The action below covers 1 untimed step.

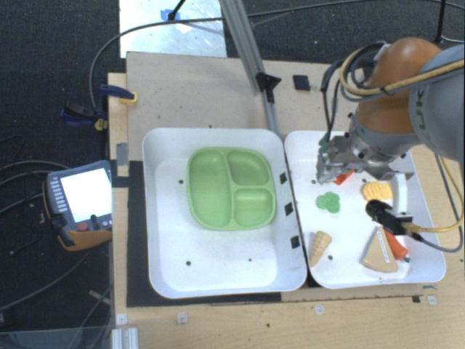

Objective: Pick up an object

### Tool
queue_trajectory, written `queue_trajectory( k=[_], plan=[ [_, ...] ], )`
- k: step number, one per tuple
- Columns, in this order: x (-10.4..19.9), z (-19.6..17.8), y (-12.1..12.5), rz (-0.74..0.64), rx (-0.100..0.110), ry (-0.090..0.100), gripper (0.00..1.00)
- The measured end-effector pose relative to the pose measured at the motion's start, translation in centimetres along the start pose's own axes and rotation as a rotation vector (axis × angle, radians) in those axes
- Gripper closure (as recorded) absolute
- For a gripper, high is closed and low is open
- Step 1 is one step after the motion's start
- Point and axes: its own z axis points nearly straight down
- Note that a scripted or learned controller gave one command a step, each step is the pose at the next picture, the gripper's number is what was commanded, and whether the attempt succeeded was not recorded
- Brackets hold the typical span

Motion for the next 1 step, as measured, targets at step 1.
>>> queue_trajectory(
  k=[1],
  plan=[
    [4.18,0.63,2.96,-0.001,-0.001,0.0,1.0]
  ],
)
